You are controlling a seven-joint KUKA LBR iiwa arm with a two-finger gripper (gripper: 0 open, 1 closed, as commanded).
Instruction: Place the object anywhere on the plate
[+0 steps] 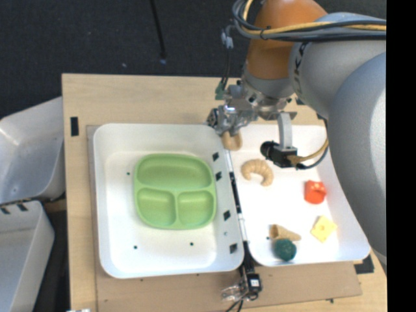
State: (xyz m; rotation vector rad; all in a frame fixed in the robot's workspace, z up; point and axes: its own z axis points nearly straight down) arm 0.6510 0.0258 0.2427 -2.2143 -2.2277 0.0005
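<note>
Camera view looked down at a slant on a tabletop point(78, 96) bearing two white bins side by side. In the left bin point(110, 239) lay a green plate point(174, 190) with three compartments, flat and near the bin's middle. The right bin point(344, 239) held several small things: a croissant point(259, 170) toward its upper left, a red piece point(314, 192) to the right of that, a yellow block point(324, 229) below the red piece, a tan wedge point(284, 233) near the lower middle, and a dark teal ball point(284, 249) touching or just under the wedge. The arm point(338, 57) reached in from the right, its orange band point(283, 25) above the wrist, and the hand point(229, 130) sat over the top edge of the divide between the two bins. A small tan object point(231, 140) showed right at the fingertips, above the right bin's upper left corner and apart from the plate. Whether the fingers clasped it or merely stood over it could not be told, and neither could how far open they were.
</note>
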